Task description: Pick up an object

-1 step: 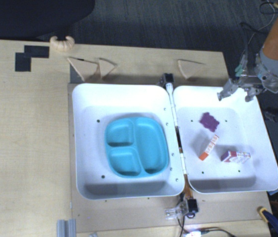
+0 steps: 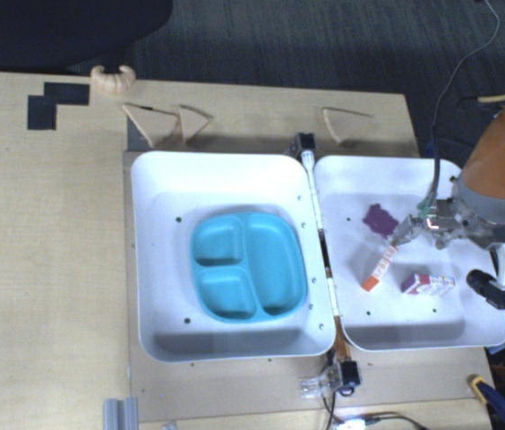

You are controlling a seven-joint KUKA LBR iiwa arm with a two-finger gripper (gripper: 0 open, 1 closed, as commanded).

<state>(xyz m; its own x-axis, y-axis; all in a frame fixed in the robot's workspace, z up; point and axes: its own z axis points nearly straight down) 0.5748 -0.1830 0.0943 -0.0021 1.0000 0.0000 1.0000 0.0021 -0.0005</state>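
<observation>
In the right bin lie three small things. A purple block sits toward the back. A white tube with an orange cap lies slanted in the middle. A small red and white packet rests to its right. My gripper reaches in from the right, low over the bin. Its tip is just right of the purple block and right by the upper end of the tube. I see nothing held in it.
The left bin holds a blue three-compartment tray. A ridge separates the two bins. The grey arm with its orange band covers the right bin's right side. Cables and tools lie past the bench's right edge.
</observation>
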